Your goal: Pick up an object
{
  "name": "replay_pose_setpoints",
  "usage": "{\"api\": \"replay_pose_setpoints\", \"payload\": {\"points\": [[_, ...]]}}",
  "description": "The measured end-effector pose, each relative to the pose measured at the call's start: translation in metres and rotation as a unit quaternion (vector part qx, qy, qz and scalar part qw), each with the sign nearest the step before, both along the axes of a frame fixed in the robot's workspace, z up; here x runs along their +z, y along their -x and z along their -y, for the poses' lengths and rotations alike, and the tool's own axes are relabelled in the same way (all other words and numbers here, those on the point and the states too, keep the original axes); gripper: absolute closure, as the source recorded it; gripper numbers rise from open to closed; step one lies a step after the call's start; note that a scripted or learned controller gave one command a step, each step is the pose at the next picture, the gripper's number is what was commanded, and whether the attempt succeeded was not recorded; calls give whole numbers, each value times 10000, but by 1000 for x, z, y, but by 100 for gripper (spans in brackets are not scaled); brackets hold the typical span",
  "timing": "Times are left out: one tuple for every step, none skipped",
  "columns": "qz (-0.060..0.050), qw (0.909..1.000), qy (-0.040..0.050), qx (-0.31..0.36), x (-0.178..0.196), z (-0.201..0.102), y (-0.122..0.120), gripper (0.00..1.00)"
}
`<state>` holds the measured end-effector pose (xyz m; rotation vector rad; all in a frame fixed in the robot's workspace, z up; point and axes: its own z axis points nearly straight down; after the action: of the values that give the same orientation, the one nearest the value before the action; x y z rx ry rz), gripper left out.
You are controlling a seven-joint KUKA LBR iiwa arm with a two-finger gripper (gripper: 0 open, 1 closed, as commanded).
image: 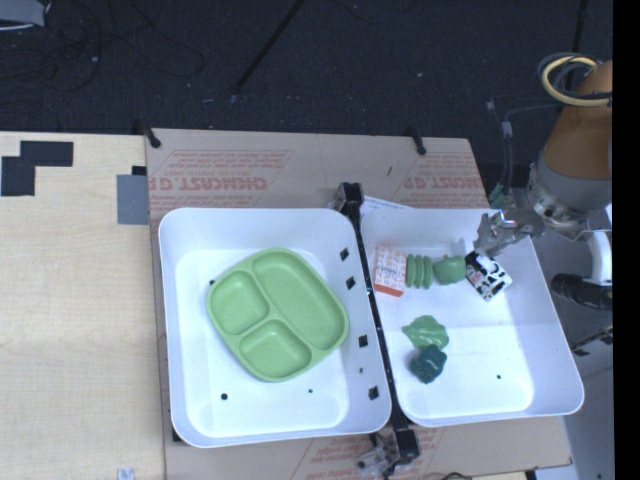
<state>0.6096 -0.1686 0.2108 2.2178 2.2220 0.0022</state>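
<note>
Pincer [492,236], finger state impossible to tell, poised at the right bin's [545,368] upper right corner just above a black-and-white object [488,277] beside a green ribbed toy [436,270]: approach step, apparently; next, presumably, descent and closing on that object.

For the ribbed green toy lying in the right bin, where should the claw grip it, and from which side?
Probably across the ribbed middle of the green toy, coming straight down. It lies flat and lengthwise across the right bin, so its narrow width faces the fingers. The orange packet crowds its left end, and the claw is already by its right end.
</note>
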Motion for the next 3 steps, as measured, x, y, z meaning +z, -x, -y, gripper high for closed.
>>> {"api": "replay_pose_setpoints", "payload": {"points": [[-3,10000,-1,3,47,-8,3,100],[-38,10000,-13,4,33,-51,23,100],[-39,10000,-10,2,20,-98,36,100]]}}
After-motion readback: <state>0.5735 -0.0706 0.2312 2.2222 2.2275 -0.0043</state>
